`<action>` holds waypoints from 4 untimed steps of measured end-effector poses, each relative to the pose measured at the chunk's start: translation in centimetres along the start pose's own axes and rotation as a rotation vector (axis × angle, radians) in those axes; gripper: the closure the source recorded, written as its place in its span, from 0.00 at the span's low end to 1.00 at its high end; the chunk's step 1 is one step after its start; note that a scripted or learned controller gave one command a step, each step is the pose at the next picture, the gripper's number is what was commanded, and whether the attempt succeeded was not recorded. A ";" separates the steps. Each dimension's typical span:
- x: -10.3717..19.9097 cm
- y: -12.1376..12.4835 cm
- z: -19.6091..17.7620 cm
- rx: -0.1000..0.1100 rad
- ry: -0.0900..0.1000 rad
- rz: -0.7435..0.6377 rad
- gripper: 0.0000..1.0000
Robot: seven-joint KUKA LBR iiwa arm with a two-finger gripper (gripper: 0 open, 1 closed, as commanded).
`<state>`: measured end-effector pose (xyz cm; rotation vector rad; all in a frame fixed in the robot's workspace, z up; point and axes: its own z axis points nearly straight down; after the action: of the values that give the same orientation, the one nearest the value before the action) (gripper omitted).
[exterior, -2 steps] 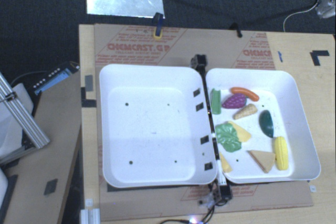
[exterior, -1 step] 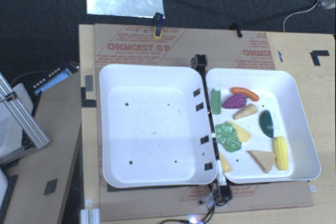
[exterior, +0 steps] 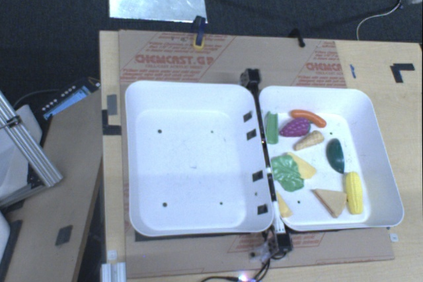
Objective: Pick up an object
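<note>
- The end effector's state cannot be told.
- A yellow piece (exterior: 283,206) at the right bin's (exterior: 380,142) 7 o'clock corner is partly hidden by the divider.
- Toy foods fill that bin: corn (exterior: 353,191) at 4 o'clock, orange sausage (exterior: 308,117) at 12.
- Cardboard (exterior: 175,57) on the tabletop reads "CHEMCAST GP".

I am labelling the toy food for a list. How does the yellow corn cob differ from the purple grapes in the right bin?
The corn cob is yellow, long and narrow; the purple grapes form a shorter, rounder bunch. The corn cob lies along the right bin's right wall, pointing toward the camera; the purple grapes lie crosswise near the far wall, just below an orange piece. Both are in the same bin.
</note>
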<state>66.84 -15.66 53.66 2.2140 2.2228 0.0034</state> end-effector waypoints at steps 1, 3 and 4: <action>1.2 -8.0 1.2 0.002 0.002 0.003 1.00; 0.4 -10.0 -0.2 -0.002 0.000 0.005 1.00; -1.9 -0.3 0.3 -0.001 -0.001 -0.001 1.00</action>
<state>66.58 -17.54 53.38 2.2115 2.2226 0.0034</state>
